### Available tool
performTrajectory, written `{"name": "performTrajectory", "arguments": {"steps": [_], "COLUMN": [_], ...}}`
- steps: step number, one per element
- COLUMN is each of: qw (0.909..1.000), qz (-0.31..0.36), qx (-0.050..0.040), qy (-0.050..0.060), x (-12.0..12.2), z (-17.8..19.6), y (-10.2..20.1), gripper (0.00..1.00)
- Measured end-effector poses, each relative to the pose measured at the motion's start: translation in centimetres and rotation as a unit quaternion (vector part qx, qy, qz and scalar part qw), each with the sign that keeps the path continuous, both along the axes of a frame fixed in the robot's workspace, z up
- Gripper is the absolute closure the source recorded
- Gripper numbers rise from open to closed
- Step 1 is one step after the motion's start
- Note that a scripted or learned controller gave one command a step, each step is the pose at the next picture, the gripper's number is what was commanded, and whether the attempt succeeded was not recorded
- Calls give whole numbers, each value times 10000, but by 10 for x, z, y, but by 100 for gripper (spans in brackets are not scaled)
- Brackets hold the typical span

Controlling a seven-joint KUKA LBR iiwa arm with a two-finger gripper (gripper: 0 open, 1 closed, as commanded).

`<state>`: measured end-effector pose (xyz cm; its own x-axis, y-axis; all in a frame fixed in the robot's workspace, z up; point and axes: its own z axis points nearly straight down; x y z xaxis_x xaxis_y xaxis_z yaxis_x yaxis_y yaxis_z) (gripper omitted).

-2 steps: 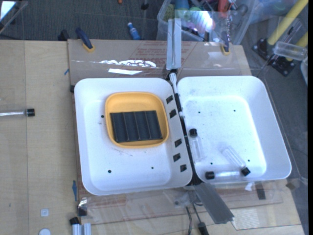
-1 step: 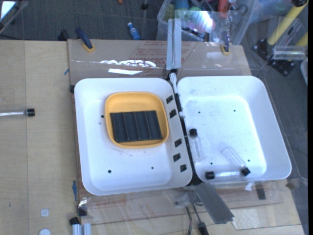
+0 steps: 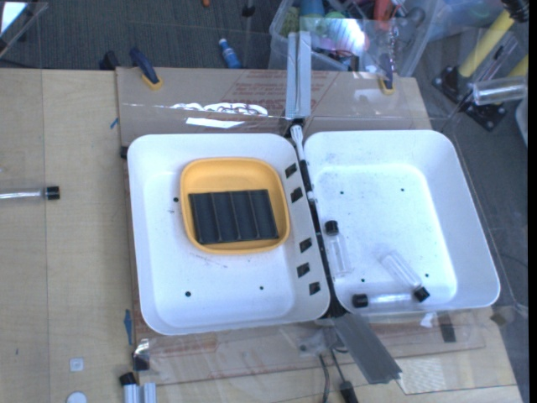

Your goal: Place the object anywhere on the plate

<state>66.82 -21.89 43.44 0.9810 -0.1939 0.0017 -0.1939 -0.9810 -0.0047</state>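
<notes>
Centrally in the left white bin (image 3: 159,300), a dark ribbed rectangular block (image 3: 232,216) lies on the yellow rounded plastic plate (image 3: 195,179). Gripper state cannot be told. Lying near the plate's lower rim, the block could slide off if nudged.

Arm and gripper: pose and state cannot be told.
From this moment, nothing can be read of how the arm is bent, how its wrist is turned, or how the gripper is set.
</notes>
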Motion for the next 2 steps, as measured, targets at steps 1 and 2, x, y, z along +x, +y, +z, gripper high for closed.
{"name": "performTrajectory", "arguments": {"steps": [1,2], "qw": [10000,10000], "qz": [8,11], "qx": [1,-1], "qy": [0,-3], "x": [0,0], "z": [-3,-5], "y": [0,1], "gripper": [100,100]}}
